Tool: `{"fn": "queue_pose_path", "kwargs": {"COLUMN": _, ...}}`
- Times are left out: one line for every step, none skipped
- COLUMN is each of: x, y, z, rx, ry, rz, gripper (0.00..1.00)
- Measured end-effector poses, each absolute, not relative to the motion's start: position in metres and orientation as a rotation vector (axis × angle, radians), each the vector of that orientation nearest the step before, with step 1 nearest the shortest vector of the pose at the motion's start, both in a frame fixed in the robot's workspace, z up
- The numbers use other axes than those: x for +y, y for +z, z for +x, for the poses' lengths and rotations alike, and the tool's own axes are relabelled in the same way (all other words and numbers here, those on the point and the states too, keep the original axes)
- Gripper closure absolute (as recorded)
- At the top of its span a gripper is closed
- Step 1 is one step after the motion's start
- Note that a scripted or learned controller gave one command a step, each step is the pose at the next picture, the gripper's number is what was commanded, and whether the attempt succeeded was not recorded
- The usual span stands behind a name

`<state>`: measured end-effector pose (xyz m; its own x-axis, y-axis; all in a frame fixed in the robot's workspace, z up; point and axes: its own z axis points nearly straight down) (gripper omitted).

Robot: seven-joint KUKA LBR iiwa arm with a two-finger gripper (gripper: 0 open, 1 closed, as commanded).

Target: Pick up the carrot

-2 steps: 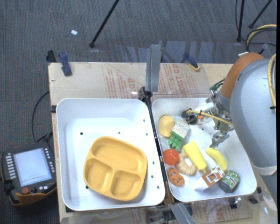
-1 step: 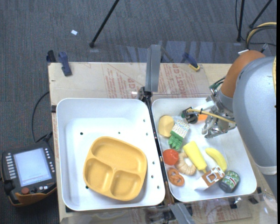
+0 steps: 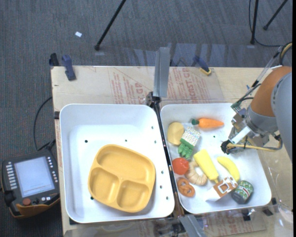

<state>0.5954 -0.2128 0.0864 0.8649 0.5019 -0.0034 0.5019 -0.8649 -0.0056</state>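
The small orange plastic carrot (image 3: 210, 123) with a green top lies free near the far wall of the right shallow white bin (image 3: 264, 181); the gripper (image 3: 238, 128) hangs just right of it (open or closed, I cannot tell); seemingly the approach step; next it needs to centre over the carrot and descend.

Bright, even diffuse light, white bins (image 3: 74, 132) nearly washed out, soft faint shadows, slightly soft focus

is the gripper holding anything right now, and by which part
No hold can be seen. The carrot lies on the right bin floor, apart from the gripper, with bare white between them.
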Motion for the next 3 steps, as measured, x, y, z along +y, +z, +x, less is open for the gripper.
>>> {"fn": "queue_pose_path", "kwargs": {"x": -0.163, "y": 0.086, "z": 0.617, "rx": -0.322, "ry": 0.008, "rz": -3.120, "gripper": 1.00}}
{"fn": "queue_pose_path", "kwargs": {"x": -0.163, "y": 0.086, "z": 0.617, "rx": -0.325, "ry": 0.008, "rz": -3.121, "gripper": 0.00}}
{"fn": "queue_pose_path", "kwargs": {"x": -0.198, "y": 0.086, "z": 0.602, "rx": -0.420, "ry": 0.009, "rz": -3.109, "gripper": 0.00}}
